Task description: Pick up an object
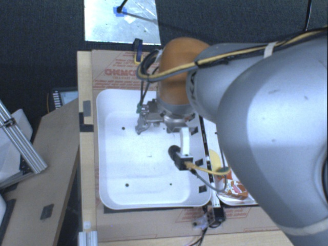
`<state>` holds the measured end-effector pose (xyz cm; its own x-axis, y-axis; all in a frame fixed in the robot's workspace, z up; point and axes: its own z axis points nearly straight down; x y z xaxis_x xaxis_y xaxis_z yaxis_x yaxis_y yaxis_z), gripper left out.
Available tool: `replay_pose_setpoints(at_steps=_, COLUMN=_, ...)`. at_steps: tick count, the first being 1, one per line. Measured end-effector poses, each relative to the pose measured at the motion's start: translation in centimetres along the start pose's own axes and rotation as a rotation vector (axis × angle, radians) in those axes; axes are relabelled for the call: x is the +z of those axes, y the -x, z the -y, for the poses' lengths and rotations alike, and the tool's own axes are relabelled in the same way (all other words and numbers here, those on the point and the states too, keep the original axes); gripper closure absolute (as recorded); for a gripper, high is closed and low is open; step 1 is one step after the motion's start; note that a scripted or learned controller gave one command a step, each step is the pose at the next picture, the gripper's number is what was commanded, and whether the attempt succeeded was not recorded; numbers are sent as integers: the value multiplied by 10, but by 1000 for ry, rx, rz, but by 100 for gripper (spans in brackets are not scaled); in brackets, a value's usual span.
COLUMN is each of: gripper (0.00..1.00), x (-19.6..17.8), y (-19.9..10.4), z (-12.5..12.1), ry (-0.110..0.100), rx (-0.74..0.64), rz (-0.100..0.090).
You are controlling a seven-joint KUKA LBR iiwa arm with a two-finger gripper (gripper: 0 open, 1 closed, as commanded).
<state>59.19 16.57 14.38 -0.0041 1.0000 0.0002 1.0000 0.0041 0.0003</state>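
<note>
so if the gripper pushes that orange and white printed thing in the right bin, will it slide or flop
The orange and white printed flat item looks thin and lies low on the white bin's floor, so it is probably light and would slide. It may flex like a packet. The grey arm hides most of it, so this is uncertain.

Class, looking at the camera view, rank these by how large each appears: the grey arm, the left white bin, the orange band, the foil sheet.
1. grey arm, though it is nearest the camera
2. left white bin
3. foil sheet and orange band: too alike to rank

arm [266, 111]: bulky grey shell | orange band [177, 68] above wrist | yellow and black cables along it
</note>
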Motion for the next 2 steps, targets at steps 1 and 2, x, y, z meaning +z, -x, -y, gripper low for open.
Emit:
replay_pose_setpoints(at_steps=1, gripper=0, x=-198, y=69, z=-81, ry=24, rx=7, rz=1)
replay_pose_setpoints(at_steps=2, gripper=0, x=-254, y=-27, z=-27, ry=6, rx=-10, rz=-5)
